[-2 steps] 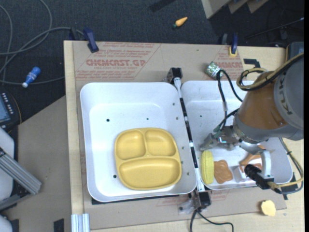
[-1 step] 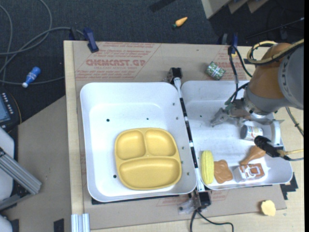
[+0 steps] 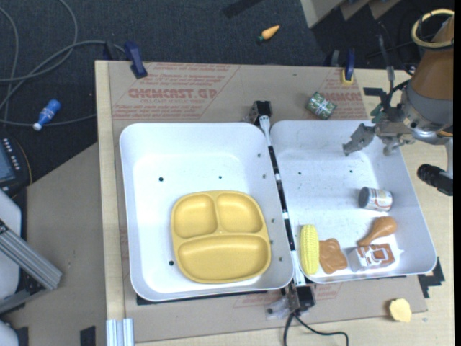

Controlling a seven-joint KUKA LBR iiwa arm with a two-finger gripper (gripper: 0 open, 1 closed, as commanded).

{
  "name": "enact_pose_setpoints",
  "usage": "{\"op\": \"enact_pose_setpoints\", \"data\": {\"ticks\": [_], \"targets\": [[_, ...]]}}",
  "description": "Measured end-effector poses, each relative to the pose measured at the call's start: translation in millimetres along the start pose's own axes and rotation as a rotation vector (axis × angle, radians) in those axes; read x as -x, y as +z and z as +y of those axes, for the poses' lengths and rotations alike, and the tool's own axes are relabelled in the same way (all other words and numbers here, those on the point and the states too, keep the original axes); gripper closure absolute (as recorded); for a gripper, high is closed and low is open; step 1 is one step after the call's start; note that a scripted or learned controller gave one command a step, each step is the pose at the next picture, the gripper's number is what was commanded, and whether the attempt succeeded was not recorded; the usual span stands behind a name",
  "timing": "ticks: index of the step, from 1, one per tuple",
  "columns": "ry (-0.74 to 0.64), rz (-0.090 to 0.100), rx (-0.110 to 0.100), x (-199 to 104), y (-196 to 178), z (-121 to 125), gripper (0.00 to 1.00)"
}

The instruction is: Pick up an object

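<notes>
The arm (image 3: 432,85) reaches in from the right, and its pincer (image 3: 376,137) hangs over the far right part of the right bin (image 3: 317,157). The fingers appear spread apart with nothing between them, though at this slant the gap is hard to read with certainty. The step in hand is judged to be the approach: no object has been grasped yet.

The candidate objects lie in the near part of the right bin, well apart from the pincer. A small can (image 3: 376,199), cylindrical with a smooth printed label, lies on its side by the right wall. Nearer sits a toy drumstick (image 3: 380,229), glossy brown plastic with a tapered end, just beside a flat printed carton (image 3: 376,255). A lumpy brown piece (image 3: 332,256) touches a toy corn cob (image 3: 308,249), yellow and ridged, which lies along the left wall of that bin.

The left bin (image 3: 144,164) holds a yellow divided plate (image 3: 220,236), smooth moulded plastic with three compartments and rounded corners.

The next move calls for travel toward the near side, alignment of the fingers across a narrow axis, then descent. The can is probably the easiest target, as it lies apart from its neighbours; its round body may roll. The crowded near group risks a finger landing on two items.
</notes>
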State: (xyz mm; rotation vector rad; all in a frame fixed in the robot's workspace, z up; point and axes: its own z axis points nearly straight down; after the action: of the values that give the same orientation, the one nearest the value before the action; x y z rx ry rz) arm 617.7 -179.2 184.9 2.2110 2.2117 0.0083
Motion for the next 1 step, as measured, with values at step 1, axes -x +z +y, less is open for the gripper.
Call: {"op": "enact_pose_setpoints", "data": {"ticks": [1], "targets": [[0.004, 0.007, -0.018, 31.7, 37.7, -31.3, 0.0]]}}
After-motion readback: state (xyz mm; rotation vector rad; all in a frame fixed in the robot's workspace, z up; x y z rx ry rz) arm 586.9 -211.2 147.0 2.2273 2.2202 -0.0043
